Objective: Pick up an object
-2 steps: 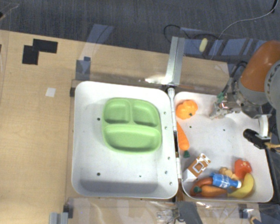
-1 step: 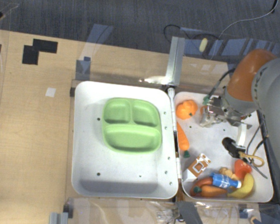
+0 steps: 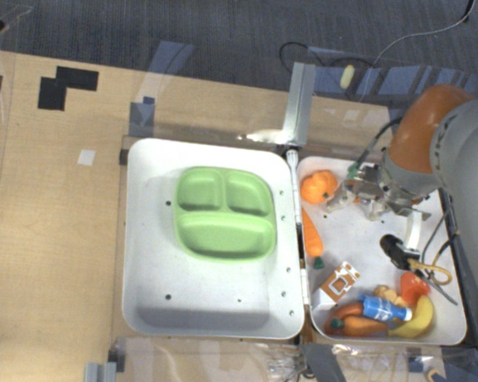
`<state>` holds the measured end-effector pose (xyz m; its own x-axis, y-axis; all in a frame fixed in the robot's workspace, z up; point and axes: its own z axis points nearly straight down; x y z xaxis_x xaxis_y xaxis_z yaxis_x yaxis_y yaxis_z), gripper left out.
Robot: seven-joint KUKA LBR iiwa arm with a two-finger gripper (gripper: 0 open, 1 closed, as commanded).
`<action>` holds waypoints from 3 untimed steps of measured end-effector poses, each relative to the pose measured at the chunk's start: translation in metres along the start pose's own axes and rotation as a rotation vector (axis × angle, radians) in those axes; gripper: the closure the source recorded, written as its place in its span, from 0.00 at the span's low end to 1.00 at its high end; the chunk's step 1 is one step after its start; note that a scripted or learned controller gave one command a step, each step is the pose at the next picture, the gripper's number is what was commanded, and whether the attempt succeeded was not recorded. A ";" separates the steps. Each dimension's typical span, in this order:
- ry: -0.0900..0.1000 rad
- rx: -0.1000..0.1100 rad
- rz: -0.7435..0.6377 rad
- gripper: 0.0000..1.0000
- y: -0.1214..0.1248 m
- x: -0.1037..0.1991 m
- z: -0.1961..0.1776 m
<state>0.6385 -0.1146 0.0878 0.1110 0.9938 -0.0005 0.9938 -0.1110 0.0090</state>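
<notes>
- The end effector (image 3: 361,197) hangs low over the far half of the right bin (image 3: 359,248), under the arm's orange band. I cannot tell from this slanted overhead view whether it is released or clenched, and nothing shows in its grip.
- Nearest to it is a round orange fruit (image 3: 318,186), just beside it toward the bin's far left corner. This looks like the likeliest thing to pick up.
- A carrot (image 3: 311,238) lies along the left wall, near the fruit.
- Heaped at the near edge, well apart from the end effector, are a small white-and-brown box (image 3: 341,280), a blue bottle (image 3: 382,309), a banana (image 3: 417,320) and a red piece (image 3: 414,286).
- The left bin (image 3: 204,301) holds a green divided plate (image 3: 225,212). Both bins sit on a pale worktop (image 3: 46,211).
- Risks, as I judge them: the round fruit could roll off into the corner if touched off-centre. The wall so close behind it could also block a clean closing.
</notes>
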 end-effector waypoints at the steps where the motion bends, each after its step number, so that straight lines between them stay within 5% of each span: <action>1: 0.001 0.008 -0.046 0.00 0.030 0.006 -0.021; 2: 0.000 0.002 -0.271 0.00 0.036 -0.037 0.002; 3: 0.002 0.013 -0.274 1.00 0.035 -0.036 -0.007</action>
<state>0.6690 -0.1545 0.0950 -0.1623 0.9867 0.0006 0.9867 0.1623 -0.0037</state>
